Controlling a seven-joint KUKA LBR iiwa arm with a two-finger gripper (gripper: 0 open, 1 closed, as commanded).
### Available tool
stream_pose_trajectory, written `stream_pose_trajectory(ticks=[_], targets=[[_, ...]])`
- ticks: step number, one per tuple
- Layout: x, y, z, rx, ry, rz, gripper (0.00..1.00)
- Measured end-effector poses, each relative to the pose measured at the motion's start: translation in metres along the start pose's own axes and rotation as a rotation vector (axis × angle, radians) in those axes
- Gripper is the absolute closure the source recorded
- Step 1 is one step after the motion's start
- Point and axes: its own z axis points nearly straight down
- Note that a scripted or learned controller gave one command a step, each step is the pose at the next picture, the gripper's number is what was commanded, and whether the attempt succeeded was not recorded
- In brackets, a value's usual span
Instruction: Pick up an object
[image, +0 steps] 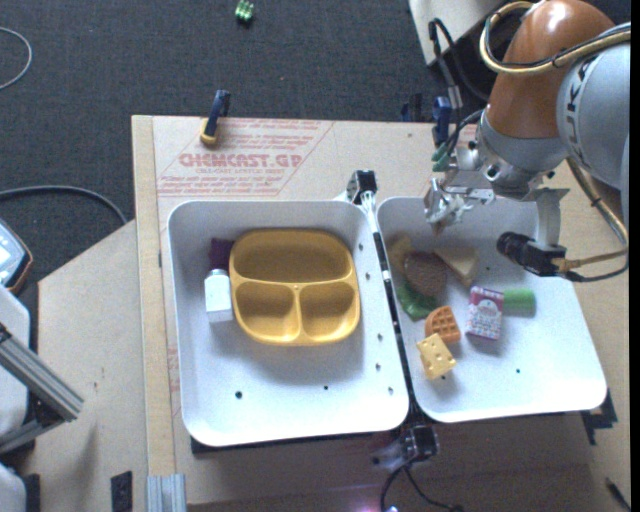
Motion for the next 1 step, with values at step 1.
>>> stream_pose_trajectory(ticks=[1], targets=[[0.0121, 0.0035, 0.0105, 0.004, 0.001, -0.003, 1.0]])
